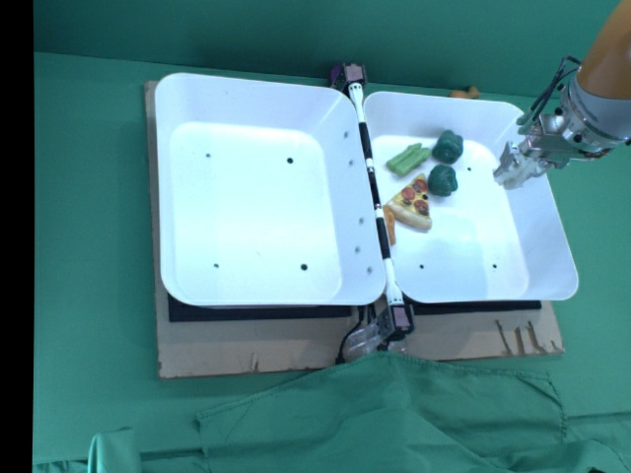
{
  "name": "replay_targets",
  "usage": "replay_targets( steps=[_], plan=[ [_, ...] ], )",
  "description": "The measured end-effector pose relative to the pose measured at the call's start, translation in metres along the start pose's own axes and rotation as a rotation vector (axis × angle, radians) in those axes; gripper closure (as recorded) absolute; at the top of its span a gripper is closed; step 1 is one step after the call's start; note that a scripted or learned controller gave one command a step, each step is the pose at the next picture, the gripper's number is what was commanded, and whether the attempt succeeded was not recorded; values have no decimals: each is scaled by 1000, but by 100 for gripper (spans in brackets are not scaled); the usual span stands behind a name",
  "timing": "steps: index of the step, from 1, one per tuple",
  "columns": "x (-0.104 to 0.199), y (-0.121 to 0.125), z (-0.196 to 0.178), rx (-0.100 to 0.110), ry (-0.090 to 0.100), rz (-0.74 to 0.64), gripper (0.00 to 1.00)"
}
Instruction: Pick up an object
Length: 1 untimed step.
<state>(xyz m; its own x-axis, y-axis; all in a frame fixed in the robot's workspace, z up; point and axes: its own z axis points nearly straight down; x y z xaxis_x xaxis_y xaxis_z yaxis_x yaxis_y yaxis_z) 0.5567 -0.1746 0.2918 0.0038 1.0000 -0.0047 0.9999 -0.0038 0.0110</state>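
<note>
No legible text, labels, brands, numbers or signs anywhere in frame. Bins [261, 97], toy food and cardboard base [296, 358] checked: all unmarked, or too small to read at this resolution.

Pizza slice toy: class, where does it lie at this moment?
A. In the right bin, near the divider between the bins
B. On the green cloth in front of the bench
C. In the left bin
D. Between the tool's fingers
A: the pizza slice lies on the floor of the right bin, close to the divider.
</note>
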Motion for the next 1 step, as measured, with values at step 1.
replay_targets(
  steps=[1],
  plan=[
    [-8, 3, -48, 0, 0, -1, 100]
  ],
)
